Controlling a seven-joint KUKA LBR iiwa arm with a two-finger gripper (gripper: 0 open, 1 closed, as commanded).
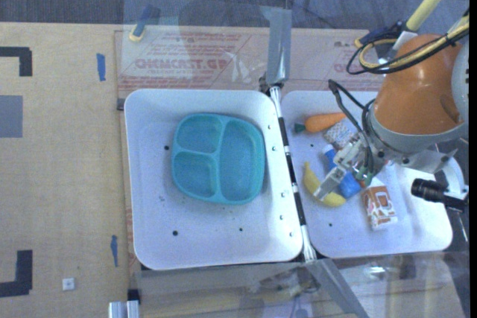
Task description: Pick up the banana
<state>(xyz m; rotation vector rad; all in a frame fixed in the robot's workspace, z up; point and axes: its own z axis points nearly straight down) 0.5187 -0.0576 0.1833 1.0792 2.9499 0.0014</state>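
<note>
We are looking down on the table [59,160], which is carrying two shallow white bins side by side. The left bin [149,234] is holding a teal divided plate [220,158] with three compartments, sitting a little above the bin's middle. The right bin [425,234] is holding the smaller things.

We are reaching in from the right with the grey arm, its orange band [414,93] showing large over the far side of the right bin. The pincer [337,179] is hanging low at the left part of that bin, right over the banana [319,188]. The banana is lying on the bin floor close to the wall shared with the left bin, its yellow body partly covered by the pincer. We cannot tell from here whether the pincer is open or closed, nor whether it is touching the banana.

Near it, a carrot [325,121] is lying toward the bin's far left corner, a blue object [331,159] is sitting just beside the pincer, and a small orange-and-white box [379,207] is lying to the right of the banana, apart from it.
</note>
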